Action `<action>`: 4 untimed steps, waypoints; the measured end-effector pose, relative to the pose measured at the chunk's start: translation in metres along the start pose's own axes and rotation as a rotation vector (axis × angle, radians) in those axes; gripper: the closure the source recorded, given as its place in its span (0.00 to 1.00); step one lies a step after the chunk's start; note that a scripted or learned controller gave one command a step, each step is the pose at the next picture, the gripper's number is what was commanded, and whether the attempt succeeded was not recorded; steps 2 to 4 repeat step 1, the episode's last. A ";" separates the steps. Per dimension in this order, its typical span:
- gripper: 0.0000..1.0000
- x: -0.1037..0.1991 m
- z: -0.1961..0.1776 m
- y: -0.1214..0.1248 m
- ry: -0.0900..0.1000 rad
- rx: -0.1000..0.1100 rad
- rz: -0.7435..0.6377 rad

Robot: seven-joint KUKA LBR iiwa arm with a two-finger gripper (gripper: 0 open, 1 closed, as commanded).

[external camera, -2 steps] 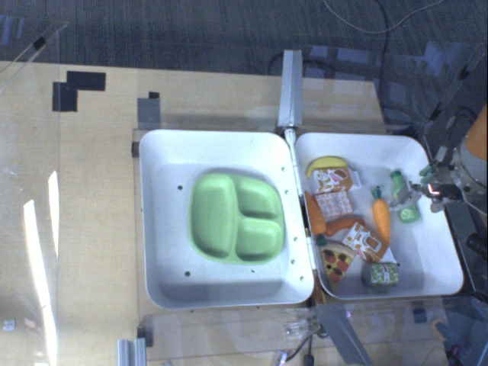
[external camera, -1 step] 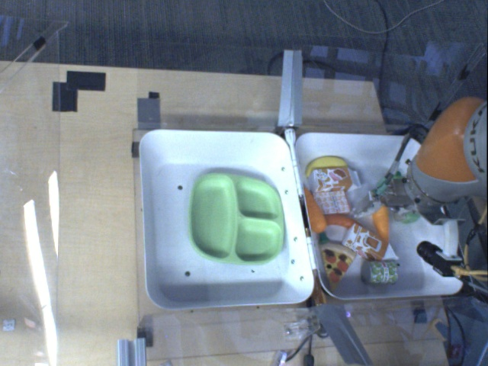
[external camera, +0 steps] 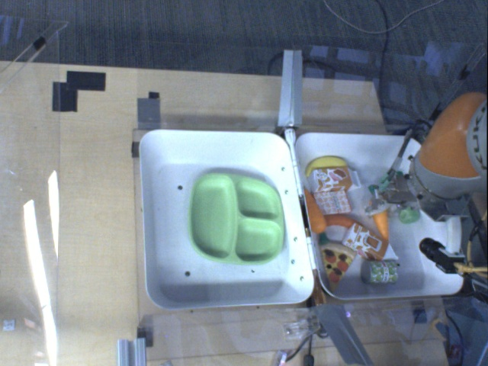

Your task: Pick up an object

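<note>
While the arm [external camera: 451, 147] hangs over the right bin [external camera: 427, 280], its end effector [external camera: 390, 187] sits low among the clutter, just above an orange piece [external camera: 379, 223] and beside a small green thing [external camera: 409, 215]. At this slant the tip is a blur, so I cannot tell how it stands or whether it has hold of anything. Pickable things crowd that bin's left half: a yellow-topped packet [external camera: 329, 175], a printed box [external camera: 364, 241], a pizza-print card [external camera: 337, 262] and a small can [external camera: 380, 271]. The left bin [external camera: 160, 280] carries a green divided tray [external camera: 234, 217]. Packed this tightly, neighbours may likely block a clean grip, or flat cards may slide away.
</note>
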State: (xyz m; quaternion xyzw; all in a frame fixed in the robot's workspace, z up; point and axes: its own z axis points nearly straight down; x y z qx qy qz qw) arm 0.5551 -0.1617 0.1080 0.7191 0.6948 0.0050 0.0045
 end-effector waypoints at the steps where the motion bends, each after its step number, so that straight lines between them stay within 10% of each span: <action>1: 1.00 0.059 -0.125 0.006 -0.001 0.007 0.001; 4: 1.00 0.059 -0.125 0.006 -0.001 0.007 0.001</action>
